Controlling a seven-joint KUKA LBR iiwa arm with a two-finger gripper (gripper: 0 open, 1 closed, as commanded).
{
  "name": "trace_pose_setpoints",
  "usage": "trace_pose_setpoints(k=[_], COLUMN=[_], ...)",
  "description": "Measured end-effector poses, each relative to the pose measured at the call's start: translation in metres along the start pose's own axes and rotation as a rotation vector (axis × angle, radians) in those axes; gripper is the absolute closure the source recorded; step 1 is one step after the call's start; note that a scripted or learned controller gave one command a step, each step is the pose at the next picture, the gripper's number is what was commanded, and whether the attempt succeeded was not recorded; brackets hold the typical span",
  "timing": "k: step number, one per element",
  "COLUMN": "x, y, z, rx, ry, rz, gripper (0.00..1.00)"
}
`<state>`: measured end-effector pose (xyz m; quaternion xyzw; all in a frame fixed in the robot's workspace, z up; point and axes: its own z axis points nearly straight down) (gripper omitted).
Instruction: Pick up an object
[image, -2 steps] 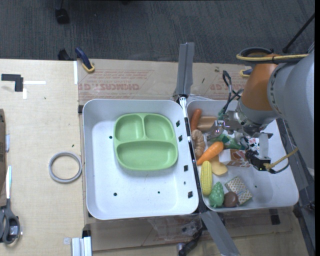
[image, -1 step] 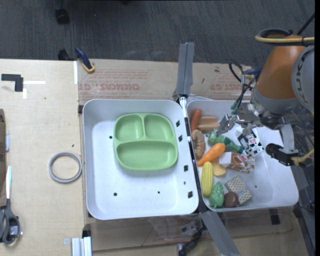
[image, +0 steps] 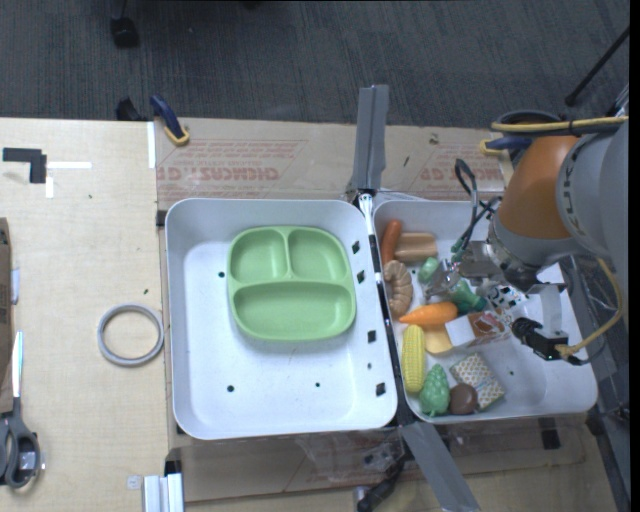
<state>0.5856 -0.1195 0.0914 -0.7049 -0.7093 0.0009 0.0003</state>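
The right bin (image: 540, 395) holds a pile of toy food: a red sausage (image: 390, 238), a brown bread piece (image: 416, 246), a croissant-like pastry (image: 400, 288), an orange carrot (image: 428, 315), a yellow corn cob (image: 412, 357), a green strawberry-shaped piece (image: 434, 391), a brown round piece (image: 462, 399) and a checkered cracker (image: 477, 376). My gripper (image: 462, 278) hangs low over the middle of this pile, by small green pieces (image: 466, 297). The wrist hides its fingertips.
The left bin (image: 190, 330) carries a green divided plate (image: 292, 280). A tape ring (image: 131, 333) and scissors (image: 18, 445) lie on the bench to the left. A blue clamp (image: 170, 118) sits at the back. A metal divider (image: 370, 140) runs between the bins.
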Motion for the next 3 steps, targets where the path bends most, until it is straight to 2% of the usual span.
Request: trace_pose_setpoints(k=[1, 2, 3], x=[-0.001, 0.066, 0.103], y=[-0.002, 0.041, 0.064], z=[-0.008, -0.131, -0.182], rx=[0.005, -0.001, 0.0], ry=[0.0, -0.001, -0.002], rz=[0.002, 0.028, 0.185], gripper=[1.0, 1.0, 1.0])
